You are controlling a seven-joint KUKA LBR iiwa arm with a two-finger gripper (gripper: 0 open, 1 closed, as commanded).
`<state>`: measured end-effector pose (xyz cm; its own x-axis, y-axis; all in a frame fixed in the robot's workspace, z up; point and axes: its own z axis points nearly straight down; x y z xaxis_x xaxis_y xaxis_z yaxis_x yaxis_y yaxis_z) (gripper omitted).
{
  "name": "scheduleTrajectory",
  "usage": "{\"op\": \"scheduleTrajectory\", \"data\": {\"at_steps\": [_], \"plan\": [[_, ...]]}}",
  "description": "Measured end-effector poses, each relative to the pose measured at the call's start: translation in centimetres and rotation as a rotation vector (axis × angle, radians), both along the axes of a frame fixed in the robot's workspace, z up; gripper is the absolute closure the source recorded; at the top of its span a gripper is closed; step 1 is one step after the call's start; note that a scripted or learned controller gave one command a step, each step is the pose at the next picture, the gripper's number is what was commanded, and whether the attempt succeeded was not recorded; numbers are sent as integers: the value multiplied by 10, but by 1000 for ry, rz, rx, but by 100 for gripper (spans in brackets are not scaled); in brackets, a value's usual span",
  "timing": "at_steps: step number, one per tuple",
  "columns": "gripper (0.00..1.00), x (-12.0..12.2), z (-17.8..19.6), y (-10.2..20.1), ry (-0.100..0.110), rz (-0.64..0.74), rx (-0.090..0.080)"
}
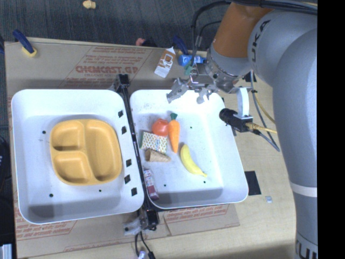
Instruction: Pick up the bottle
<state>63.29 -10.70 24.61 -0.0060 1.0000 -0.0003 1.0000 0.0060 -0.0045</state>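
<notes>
The bottle (150, 183) is lying at seven o'clock in the right bin (232, 161), seemingly touching its left wall. The wall is leaving little room for a finger, so a grasp risks jamming or nudging the bottle away. The gripper (188, 93) is hovering at twelve o'clock, spread and empty, with the carrot (174, 134) in between.

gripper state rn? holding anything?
Two-finger tool: open, fingers spread, nothing between them. It hovers over the far edge of the right shallow white bin.
</notes>
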Motion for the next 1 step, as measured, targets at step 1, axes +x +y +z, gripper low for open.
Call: {"op": "scheduleTrajectory", "data": {"at_steps": [1], "plan": [[100, 0, 10, 1, 3, 5, 1]]}}
